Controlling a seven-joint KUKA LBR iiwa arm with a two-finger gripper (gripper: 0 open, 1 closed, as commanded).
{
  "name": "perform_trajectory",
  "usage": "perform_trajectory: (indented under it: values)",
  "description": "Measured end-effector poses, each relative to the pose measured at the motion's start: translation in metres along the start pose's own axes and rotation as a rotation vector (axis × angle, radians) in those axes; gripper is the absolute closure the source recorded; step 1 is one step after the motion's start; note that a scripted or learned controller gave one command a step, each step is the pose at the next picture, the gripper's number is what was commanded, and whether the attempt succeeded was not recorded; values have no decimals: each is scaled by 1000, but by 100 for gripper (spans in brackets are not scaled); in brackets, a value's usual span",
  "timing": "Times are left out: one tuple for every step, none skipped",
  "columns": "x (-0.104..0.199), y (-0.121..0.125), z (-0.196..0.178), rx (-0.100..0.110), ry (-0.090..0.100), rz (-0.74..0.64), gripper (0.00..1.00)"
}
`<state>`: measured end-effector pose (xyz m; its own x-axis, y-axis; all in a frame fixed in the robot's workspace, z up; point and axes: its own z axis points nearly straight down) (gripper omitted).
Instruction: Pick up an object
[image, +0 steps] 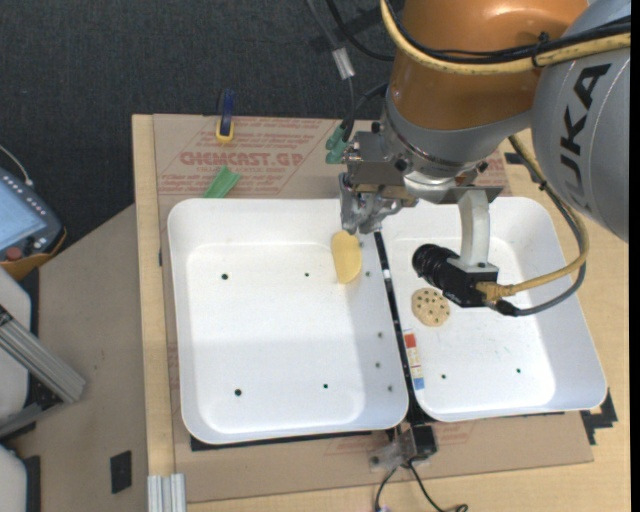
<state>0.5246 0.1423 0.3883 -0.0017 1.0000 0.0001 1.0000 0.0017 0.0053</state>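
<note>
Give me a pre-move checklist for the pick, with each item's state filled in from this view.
1. Target in sight: a pale yellow object lies in the left bin, near the divider. Ok.
2. Gripper placed over the target: it sits just above the yellow object's top end. Ok.
3. Jaws open or shut: cannot tell from this view.
4. Object held between the jaws: cannot tell.
5. Nearby clutter: the cookie lies apart, in the right bin. Ok.
6. Cable clearance: the yellow cable loops over the right bin, away from the target. Ok.
</note>
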Motion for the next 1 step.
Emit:
perform_trajectory:
  values:
    - [1,1,-10,-2,0,-1,100]
